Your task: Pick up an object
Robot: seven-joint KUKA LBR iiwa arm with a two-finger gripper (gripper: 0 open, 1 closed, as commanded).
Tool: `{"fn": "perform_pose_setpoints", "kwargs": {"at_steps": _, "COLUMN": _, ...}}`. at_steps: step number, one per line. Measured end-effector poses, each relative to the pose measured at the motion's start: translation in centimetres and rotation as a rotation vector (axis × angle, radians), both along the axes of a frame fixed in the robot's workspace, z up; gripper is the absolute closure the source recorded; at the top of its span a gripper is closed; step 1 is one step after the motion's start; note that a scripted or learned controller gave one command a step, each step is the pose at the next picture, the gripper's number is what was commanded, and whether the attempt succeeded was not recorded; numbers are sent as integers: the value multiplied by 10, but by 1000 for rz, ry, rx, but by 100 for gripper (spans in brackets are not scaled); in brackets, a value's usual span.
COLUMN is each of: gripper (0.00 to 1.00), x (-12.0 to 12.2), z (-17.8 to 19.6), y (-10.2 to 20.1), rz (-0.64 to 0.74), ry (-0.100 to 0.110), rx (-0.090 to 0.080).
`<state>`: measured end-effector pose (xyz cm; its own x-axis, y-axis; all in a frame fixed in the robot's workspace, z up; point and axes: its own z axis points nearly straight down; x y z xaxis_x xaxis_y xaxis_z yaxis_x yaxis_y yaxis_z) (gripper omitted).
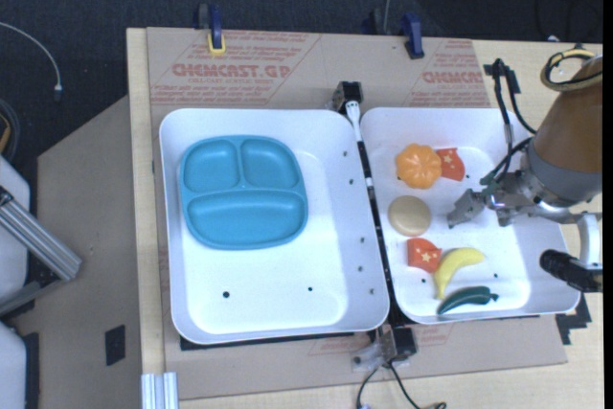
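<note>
A sky-blue divided plate (244, 192) fills the white left bin (192, 302), while the white right bin (508, 297) at centre right holds an orange fruit (419, 165), two red pieces (450, 164), a beige round (410, 215), a yellow banana (456, 265) and a dark green pepper (466, 299) on the tan bench (287, 62).

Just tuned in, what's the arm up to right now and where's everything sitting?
The arm reaches in from the right over the right bin, its gripper hovering among the toy food with nothing held. Below it lie a banana, a green pepper and a red piece; to its left sit a beige round piece and an orange pumpkin-like fruit. The left bin holds a blue divided plate.
</note>
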<state>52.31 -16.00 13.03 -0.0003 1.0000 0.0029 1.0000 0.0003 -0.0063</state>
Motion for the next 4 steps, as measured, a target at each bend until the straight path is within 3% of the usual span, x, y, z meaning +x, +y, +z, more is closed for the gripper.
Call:
{"fn": "perform_pose_setpoints", "kwargs": {"at_steps": 1, "gripper": 0, "x": -1, "z": -49, "y": 1, "rz": -1, "ry": -2, "rx": -1}}
{"fn": "perform_pose_setpoints", "kwargs": {"at_steps": 2, "gripper": 100, "x": 0, "z": -35, "y": 0, "rz": -1, "ry": -8, "rx": -4}}
{"fn": "perform_pose_setpoints", "kwargs": {"at_steps": 4, "gripper": 100, "x": 8, "z": 78, "y": 7, "rz": 1, "ry": -14, "rx": -5}}
